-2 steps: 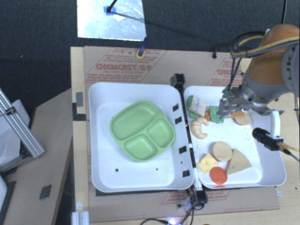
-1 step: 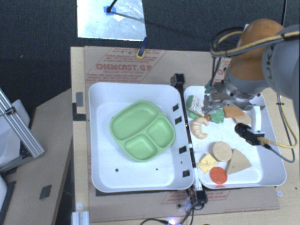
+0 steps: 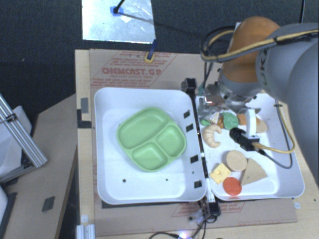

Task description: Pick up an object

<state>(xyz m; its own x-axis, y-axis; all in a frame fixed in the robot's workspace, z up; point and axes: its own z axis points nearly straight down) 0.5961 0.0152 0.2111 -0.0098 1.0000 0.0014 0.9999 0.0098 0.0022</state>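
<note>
The right bin (image 3: 291, 182) holds several toy foods: a pale croissant (image 3: 213, 135), a green piece (image 3: 230, 119), a round tan disc (image 3: 236, 160), a tan wedge (image 3: 253, 172), a yellow cheese block (image 3: 220, 173) and a red tomato slice (image 3: 232, 185). My gripper (image 3: 211, 107) hangs low over the bin's far left corner, just above the croissant and the green piece. The wrist and orange band (image 3: 251, 44) cover the bin's far part. Nothing shows as held.
The left bin (image 3: 105, 148) carries a green three-part plate (image 3: 152, 138). A black divider with clips (image 3: 195, 133) runs between the bins. A black plug on a yellow cable (image 3: 242, 138) dangles over the right bin. A foil sheet (image 3: 118, 14) lies behind the bench.
</note>
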